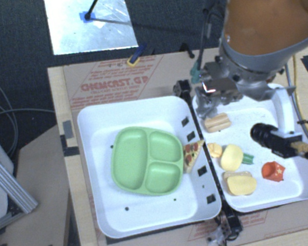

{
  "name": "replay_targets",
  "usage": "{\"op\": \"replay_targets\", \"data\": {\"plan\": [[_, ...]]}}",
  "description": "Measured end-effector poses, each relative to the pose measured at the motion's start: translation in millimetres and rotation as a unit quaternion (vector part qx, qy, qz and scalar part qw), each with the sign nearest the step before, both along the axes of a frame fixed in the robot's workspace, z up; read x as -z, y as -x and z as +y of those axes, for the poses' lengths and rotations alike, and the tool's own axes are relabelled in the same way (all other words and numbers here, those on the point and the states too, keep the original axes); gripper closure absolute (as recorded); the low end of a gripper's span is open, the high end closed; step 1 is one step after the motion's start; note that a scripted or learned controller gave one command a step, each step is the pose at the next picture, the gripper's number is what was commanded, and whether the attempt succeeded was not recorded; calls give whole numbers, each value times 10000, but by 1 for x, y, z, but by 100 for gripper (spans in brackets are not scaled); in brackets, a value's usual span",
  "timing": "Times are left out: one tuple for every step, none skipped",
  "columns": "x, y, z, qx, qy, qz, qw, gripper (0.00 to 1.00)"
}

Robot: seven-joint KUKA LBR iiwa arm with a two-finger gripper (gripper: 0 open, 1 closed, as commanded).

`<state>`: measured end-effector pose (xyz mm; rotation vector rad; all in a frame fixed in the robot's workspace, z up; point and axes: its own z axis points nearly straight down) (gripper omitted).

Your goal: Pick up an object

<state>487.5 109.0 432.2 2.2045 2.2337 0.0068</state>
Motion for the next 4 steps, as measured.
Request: {"op": "replay_targets", "data": {"plan": [[60, 1, -6, 67, 7, 36, 10000, 100], [104, 1, 3, 61, 3, 31, 10000, 100], [91, 0, 3, 52, -6, 6, 10000, 100], [91, 0, 3, 57, -7, 9, 10000, 0]]}}
